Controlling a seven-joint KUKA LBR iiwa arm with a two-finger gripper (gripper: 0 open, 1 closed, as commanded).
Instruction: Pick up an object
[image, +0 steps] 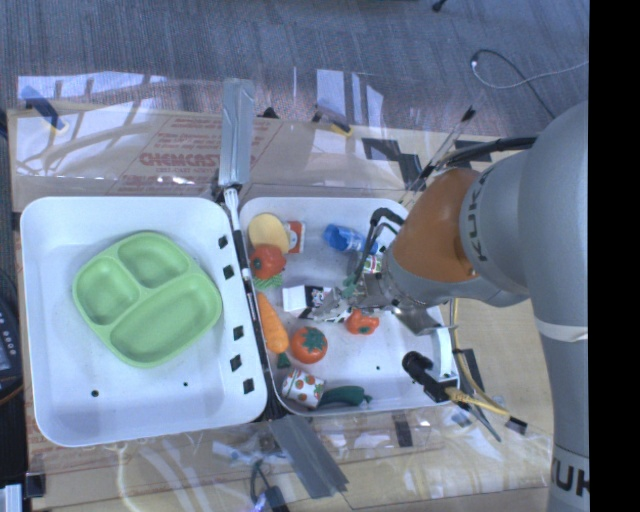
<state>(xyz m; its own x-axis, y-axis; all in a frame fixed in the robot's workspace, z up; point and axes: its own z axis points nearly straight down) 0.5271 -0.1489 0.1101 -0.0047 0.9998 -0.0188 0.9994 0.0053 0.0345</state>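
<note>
The right bin (330, 215) holds several toy foods. A yellow piece (266, 231) and a red-and-white can (293, 237) lie at its far left, with a blue object (342, 238) beside them. Nearer are a tomato (266, 262), a carrot (272, 323), a white-and-black box (304, 298), a second tomato (309, 345) and a small red piece (363, 322). A patterned cup (300, 388) and a green vegetable (345, 397) lie by the front wall. My gripper (352, 292) is low in the bin's middle, between the box and the small red piece.
The left bin (50, 380) bears a green divided plate (147, 297). A row of black clips runs along the wall between the bins (240, 330). The arm's grey and orange body (470, 240) hangs over the right bin's right side.
</note>
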